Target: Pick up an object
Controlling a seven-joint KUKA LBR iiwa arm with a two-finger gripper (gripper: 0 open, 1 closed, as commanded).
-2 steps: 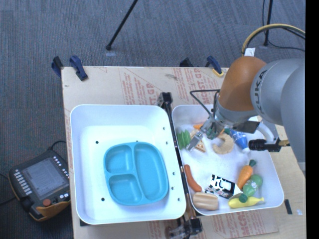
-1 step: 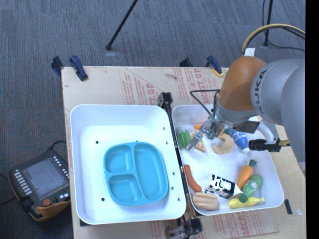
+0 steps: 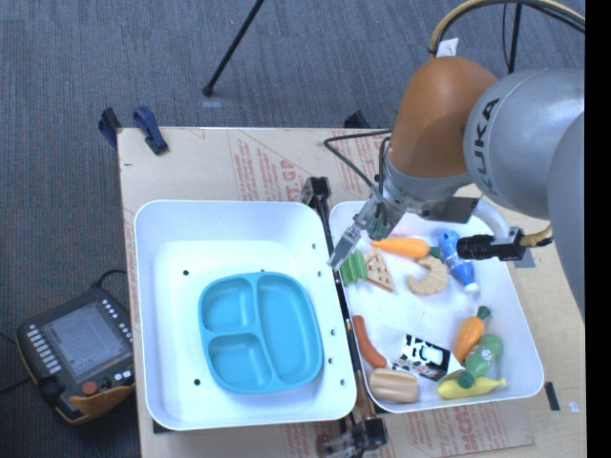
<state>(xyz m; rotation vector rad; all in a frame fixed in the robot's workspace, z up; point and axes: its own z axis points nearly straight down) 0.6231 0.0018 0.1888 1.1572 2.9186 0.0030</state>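
The right bin (image 3: 520, 303) holds several toy foods. An orange carrot (image 3: 401, 247), a waffle-patterned wedge (image 3: 380, 273) and a green piece (image 3: 353, 268) lie at its upper left. My gripper (image 3: 346, 249) hangs at that bin's upper left corner, slanting down to the left, with its tip just above the green piece and close to the wall between the bins. Nothing shows in its grasp. Further right lie a tan crescent (image 3: 428, 279) and a blue bottle (image 3: 456, 259).
A blue divided plate (image 3: 260, 330) lies in the left bin (image 3: 162, 256). The right bin's front holds a sausage (image 3: 368, 342), a bread roll (image 3: 394, 385), a black-and-white card (image 3: 422, 355), a second carrot (image 3: 468, 334) and a yellow banana (image 3: 473, 387). A pendant (image 3: 76, 351) sits on the floor at the left.
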